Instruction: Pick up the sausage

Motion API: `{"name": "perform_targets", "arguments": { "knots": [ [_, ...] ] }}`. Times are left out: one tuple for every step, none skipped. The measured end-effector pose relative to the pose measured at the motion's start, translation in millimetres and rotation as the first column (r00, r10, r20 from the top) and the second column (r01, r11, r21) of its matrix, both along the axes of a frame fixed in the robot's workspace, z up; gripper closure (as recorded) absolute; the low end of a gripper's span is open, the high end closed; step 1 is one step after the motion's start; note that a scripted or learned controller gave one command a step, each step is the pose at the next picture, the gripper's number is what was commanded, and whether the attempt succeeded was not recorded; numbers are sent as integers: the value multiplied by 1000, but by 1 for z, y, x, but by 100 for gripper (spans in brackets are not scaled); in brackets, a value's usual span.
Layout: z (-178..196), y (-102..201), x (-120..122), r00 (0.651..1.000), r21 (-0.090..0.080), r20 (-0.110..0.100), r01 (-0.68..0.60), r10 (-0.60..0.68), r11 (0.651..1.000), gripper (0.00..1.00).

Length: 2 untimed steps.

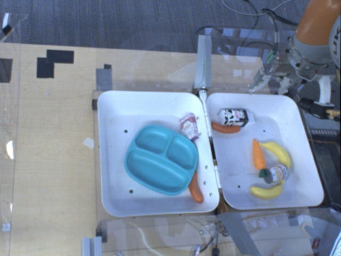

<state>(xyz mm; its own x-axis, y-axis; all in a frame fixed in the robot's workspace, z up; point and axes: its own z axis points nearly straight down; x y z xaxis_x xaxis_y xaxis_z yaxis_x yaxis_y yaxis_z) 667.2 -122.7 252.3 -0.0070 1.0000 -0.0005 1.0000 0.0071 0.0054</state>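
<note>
While a sausage (195, 190) lies in the left bin's (114, 196) near right corner beside a blue divided plate (160, 159), the gripper (269, 79) hangs beyond the right bin (306, 193), fingers spread, holding nothing.

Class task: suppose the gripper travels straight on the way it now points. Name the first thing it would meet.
Probably the far rim of the right bin. The gripper points down just beyond that edge. Depth is unclear, so it may land on the bench instead.
</note>
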Motion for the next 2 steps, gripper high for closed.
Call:
{"name": "perform_targets", "arguments": {
  "knots": [
    [-66,86,-4,978,0,0,-211,211,978,0],
    [-65,162,3,975,0,2,-223,223,975,0]
  ]
}}
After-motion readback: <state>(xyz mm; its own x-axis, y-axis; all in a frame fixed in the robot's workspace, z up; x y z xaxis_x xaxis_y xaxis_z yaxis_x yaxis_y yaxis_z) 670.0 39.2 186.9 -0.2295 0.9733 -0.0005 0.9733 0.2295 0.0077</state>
